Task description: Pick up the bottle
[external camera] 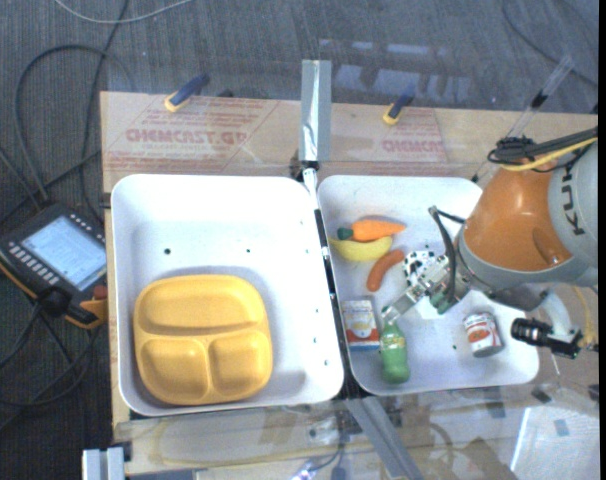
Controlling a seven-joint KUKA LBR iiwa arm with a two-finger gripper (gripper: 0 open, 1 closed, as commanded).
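Note:
The green bottle (pixel 393 356) lies in the right bin (pixel 503 373) near its front wall, cap end pointing toward the back. My gripper (pixel 401 306) reaches in from the right and hangs just behind and above the bottle's cap end. I see nothing held in it. The grey arm with its orange band (pixel 513 223) covers the bin's right side.
In the right bin, a small carton (pixel 359 324) stands left of the bottle and a red-and-white can (pixel 481 333) lies to its right. A carrot (pixel 373 231), a banana (pixel 361 250) and a sausage (pixel 386 268) lie toward the back. The left bin (pixel 183 213) holds a yellow divided tray (pixel 203 338).

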